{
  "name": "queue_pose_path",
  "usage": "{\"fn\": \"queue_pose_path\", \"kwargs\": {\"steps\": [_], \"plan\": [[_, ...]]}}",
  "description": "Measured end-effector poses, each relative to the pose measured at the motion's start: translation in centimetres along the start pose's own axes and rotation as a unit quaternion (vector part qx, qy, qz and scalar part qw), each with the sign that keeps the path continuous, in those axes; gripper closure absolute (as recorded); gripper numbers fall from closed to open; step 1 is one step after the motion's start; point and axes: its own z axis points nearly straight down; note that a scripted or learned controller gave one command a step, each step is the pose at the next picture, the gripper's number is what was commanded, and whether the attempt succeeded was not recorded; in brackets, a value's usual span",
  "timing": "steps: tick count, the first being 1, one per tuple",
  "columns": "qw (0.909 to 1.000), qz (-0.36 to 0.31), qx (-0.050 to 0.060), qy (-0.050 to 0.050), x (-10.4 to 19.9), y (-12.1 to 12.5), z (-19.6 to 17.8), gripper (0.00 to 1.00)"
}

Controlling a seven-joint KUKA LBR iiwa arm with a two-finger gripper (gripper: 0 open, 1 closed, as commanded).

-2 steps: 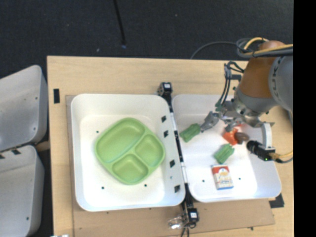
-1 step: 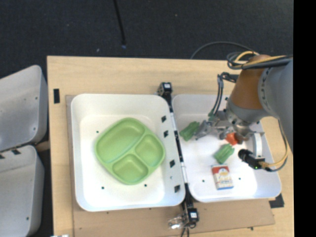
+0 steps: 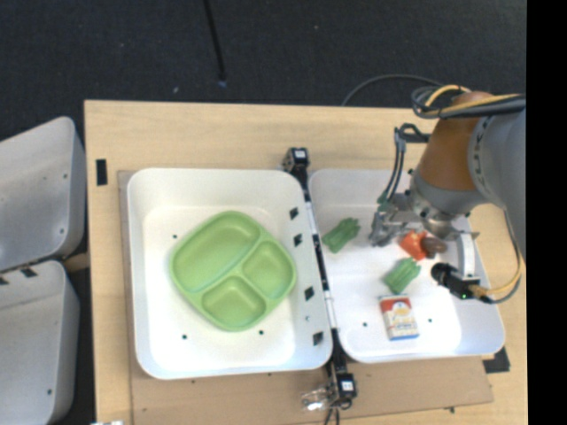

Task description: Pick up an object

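The right bin (image 3: 354, 184) holds several small things. A green block (image 3: 341, 234) lies near its left wall. A second green block (image 3: 401, 275) rests in the middle, and a red and white box (image 3: 400, 317) lies near the front. A red-orange object (image 3: 415, 244) shows partly under the wrist. My gripper (image 3: 384, 229) hangs low over the right bin, between the left green block and the red-orange object, close to the floor of the bin. Nothing is visibly lifted.
The left bin (image 3: 151, 202) carries a green divided plate (image 3: 233, 270). A raised divider with black clips (image 3: 312, 255) separates the two bins. The grey arm with its orange band (image 3: 447, 153) and cables covers the right bin's far right part.
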Motion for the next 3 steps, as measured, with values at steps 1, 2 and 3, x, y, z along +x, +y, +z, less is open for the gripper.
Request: {"fn": "queue_pose_path", "kwargs": {"steps": [1, 2, 3], "plan": [[1.0, 0.0, -0.001, 0.0, 0.1, -0.9, -5.4, 1.0], [1.0, -0.001, -0.002, 0.0, -0.6, -0.5, -9.9, 1.0], [1.0, -0.007, -0.002, 0.0, -0.8, -0.4, -15.2, 1.0]]}}
